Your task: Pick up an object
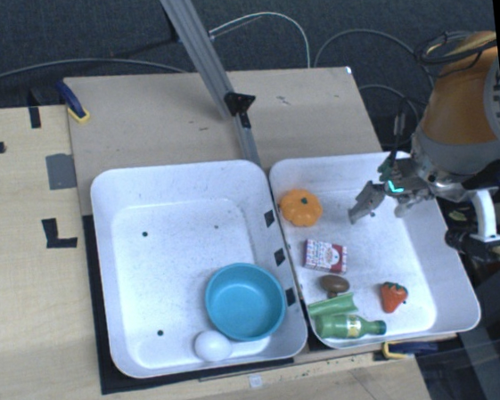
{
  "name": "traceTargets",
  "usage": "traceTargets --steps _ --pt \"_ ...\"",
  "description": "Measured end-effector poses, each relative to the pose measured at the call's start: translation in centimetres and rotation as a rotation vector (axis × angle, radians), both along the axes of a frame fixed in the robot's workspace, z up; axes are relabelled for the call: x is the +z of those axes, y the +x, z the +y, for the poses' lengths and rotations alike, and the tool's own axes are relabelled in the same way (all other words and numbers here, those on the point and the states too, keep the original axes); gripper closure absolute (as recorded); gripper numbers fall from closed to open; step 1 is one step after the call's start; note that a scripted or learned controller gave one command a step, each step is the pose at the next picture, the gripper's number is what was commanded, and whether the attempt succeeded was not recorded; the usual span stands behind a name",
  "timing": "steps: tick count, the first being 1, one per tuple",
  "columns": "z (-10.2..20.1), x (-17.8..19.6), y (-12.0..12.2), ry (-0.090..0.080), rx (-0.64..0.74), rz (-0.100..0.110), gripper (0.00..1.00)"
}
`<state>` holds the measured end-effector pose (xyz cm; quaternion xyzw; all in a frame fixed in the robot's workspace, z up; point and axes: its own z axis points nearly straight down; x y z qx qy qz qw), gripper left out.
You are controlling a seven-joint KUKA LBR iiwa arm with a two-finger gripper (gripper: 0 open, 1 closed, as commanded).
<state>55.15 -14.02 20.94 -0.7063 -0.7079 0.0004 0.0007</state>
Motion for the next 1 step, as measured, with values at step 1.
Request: traceTargets --steps 1 --pt "-0.13 -4.37 -0.01 -0.001 -0.001 0.004 0.0"
